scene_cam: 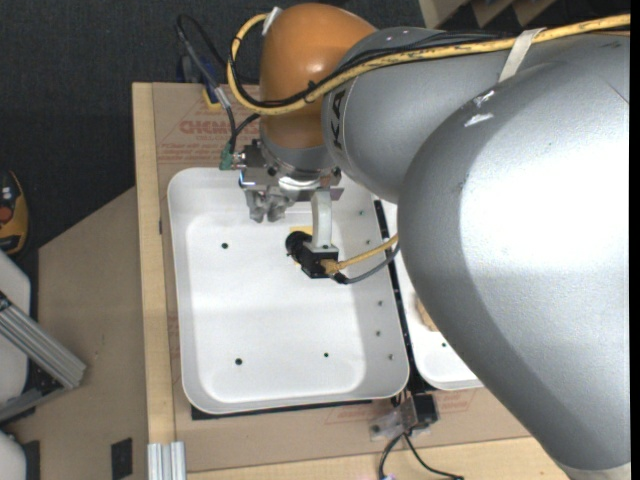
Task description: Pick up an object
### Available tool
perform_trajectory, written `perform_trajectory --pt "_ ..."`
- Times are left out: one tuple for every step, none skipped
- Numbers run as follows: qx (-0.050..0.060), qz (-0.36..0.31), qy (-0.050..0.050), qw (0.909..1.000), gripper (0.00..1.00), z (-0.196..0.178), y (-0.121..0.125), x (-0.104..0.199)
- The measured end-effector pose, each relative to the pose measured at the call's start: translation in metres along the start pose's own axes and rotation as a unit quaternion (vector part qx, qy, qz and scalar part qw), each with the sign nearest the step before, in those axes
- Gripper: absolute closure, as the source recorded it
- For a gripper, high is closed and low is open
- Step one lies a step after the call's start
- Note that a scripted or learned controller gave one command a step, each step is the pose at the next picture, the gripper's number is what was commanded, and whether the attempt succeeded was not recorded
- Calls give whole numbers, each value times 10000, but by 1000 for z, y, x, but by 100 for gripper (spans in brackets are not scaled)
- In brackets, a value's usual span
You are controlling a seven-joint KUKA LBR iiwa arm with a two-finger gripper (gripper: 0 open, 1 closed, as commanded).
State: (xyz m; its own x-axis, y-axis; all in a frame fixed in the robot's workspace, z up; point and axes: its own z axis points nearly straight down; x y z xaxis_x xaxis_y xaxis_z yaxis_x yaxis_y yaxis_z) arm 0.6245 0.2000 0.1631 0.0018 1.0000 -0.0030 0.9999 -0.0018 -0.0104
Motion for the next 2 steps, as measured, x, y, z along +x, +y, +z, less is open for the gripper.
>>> perform_trajectory --pt "-34 8 8 10000 100 -14 -6 -33" --pt "-151 -32 43 9999 100 -169 43 6"
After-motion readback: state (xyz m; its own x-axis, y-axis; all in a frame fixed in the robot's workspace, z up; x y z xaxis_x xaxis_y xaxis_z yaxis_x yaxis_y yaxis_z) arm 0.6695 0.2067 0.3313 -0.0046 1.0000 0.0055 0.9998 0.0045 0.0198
